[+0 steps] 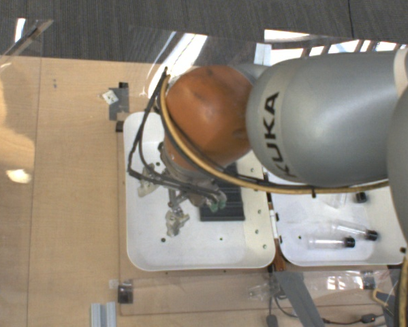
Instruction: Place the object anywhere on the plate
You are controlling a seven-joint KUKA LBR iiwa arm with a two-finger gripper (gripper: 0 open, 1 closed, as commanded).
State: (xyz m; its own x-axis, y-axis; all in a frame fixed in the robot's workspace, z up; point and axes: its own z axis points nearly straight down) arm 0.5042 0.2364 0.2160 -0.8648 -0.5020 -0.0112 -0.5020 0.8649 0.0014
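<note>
My gripper (175, 221) hangs low over the middle of the left bin (149, 247), pointing down at the white floor. Just to its right lies a dark flat rectangular piece (229, 208), partly covered by the wrist. A small green-tinted bit (219, 202) shows at that piece's left edge, too small to identify. The arm's orange band (204, 114) and grey body hide the back half of the bin. I see nothing clearly between the gripper's tips.
The right bin (306, 252) holds a clear tube with a dark cap (340, 240) and another small dark-capped item (360, 197). Black cables (144, 131) loop off the wrist to the left. Bare wooden bench (54, 182) stretches left of the bins.
</note>
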